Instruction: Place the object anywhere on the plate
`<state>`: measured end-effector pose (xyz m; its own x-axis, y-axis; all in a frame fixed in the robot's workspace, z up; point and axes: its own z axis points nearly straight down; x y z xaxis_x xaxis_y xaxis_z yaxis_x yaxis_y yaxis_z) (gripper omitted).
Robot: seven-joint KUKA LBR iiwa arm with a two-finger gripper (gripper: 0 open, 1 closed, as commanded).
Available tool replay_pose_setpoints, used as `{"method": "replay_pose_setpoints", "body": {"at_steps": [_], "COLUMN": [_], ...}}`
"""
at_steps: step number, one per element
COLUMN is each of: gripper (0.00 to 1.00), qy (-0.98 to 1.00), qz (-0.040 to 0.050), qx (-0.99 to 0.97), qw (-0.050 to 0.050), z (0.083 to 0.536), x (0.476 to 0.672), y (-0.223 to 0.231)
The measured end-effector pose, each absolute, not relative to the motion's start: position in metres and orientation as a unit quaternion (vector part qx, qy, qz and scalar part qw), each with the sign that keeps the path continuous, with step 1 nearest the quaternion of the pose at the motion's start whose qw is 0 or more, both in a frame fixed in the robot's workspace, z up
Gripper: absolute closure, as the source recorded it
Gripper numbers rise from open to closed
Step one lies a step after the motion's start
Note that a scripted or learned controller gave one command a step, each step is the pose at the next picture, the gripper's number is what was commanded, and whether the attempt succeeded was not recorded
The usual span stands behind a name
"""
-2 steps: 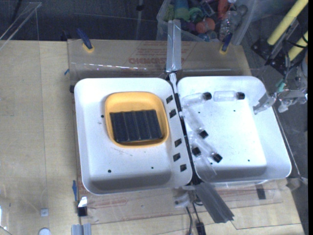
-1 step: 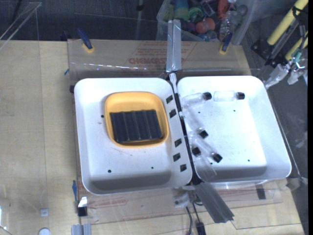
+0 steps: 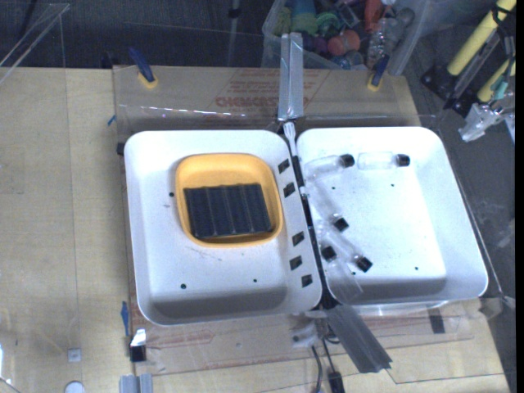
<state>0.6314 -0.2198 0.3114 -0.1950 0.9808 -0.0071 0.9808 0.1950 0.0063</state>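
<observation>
Found dark ridged object (image 3: 227,210) lying flat inside yellow plate (image 3: 187,173), so judged already placed. Could not tell end effector's state

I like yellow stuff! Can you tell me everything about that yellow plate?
The yellow plate is a shallow squarish dish with rounded corners, plastic-looking. It lies flat in the left white bin, toward its back. A dark ridged rectangular object lies flat inside it, covering most of its floor.
</observation>
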Motion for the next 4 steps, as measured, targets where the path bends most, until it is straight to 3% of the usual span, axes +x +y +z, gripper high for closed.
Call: {"method": "replay_pose_setpoints", "body": {"at_steps": [1, 3, 4], "gripper": [1.00, 1.00, 1.00], "qy": [0.880, 0.955, 0.993], "qz": [0.0005, 0.0006, 0.0006], "qx": [0.475, 0.296, 0.121], "qw": [0.002, 0.001, 0.002], "z": [0.320, 0.324, 0.322], "x": [0.624, 0.576, 0.567], "y": [-0.222, -0.222, -0.223]}}
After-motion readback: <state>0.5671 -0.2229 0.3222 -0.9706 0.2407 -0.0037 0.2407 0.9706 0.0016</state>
